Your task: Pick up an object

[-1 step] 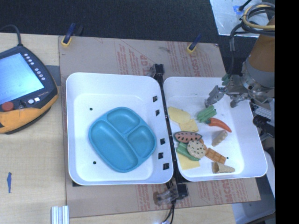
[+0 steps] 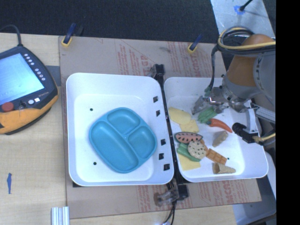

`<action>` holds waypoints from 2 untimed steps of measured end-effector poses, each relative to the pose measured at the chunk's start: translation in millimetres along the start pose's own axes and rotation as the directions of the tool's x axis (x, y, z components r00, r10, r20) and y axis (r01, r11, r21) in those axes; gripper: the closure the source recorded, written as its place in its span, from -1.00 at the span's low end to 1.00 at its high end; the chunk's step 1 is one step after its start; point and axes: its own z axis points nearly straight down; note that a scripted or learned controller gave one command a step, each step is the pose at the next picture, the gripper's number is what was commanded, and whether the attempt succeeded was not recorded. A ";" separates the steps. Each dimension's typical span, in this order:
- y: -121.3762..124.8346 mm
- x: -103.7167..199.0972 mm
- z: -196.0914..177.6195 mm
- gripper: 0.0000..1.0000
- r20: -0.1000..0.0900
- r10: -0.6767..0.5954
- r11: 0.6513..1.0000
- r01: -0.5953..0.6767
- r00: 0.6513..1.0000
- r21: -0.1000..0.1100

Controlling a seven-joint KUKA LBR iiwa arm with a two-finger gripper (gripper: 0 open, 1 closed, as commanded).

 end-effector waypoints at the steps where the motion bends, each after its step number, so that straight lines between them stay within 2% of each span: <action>1: -86.0 -41.8 -4.1 -1.00 0.002 0.006 1.000 -0.006 1.000 -0.012; 2: -141.5 22.7 -0.3 -1.00 -0.005 0.002 1.000 -0.002 1.000 -0.002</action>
